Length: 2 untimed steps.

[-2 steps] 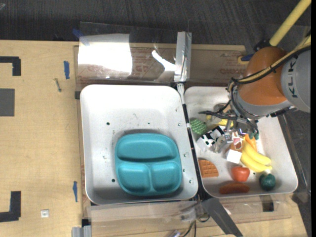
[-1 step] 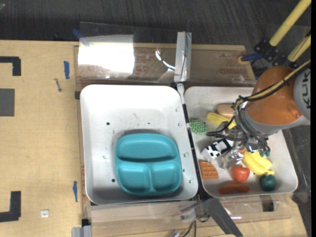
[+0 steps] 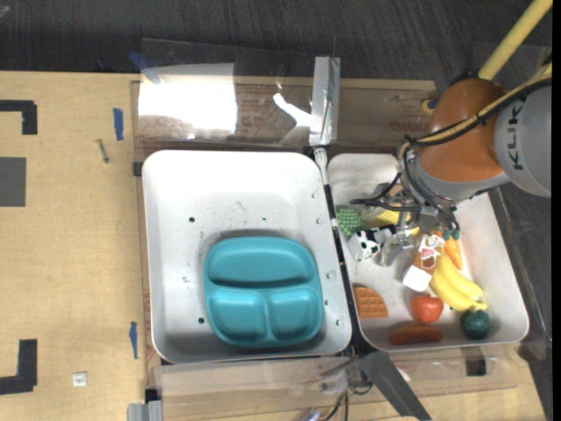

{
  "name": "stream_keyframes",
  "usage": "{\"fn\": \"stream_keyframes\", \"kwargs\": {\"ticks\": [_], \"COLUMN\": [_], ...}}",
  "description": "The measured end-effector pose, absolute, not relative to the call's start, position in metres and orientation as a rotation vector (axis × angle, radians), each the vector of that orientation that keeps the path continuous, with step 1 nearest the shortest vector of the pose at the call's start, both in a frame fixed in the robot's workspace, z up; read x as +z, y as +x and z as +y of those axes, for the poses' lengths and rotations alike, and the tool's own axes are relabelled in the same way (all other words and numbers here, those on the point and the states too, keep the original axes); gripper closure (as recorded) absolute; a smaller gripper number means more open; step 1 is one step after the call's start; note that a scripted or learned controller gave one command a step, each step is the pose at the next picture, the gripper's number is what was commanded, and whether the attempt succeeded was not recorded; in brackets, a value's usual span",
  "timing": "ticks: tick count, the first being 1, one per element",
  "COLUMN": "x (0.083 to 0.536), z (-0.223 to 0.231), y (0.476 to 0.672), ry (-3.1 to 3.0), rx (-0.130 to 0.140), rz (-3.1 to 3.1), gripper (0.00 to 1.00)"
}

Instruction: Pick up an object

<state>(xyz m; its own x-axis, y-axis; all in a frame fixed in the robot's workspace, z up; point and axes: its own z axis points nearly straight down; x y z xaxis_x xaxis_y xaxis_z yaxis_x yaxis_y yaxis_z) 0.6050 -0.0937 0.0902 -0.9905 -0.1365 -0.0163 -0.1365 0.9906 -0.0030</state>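
End effector lowered into right bin among toy food beside bananas, finger state cannot be told, teal tray seated in left bin

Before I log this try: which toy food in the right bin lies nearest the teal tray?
The waffle, flat by the right bin's left wall, closest to the teal tray; tomato, banana and sausage lie farther right.

gripper low in right bin among toy food; teal tray in left bin.
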Motion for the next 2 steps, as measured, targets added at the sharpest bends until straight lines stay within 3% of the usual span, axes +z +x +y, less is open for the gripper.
{"fn": "stream_keyframes", "kwargs": {"ticks": [1,2], "x": [0.091,0.088], "z": [-0.097,-0.140], "y": [0.571,0.663], "ry": [-0.338,-0.501], "rx": [-0.004,-0.002], "rz": [3.108,3.091], "gripper": [0.00,0.00]}}
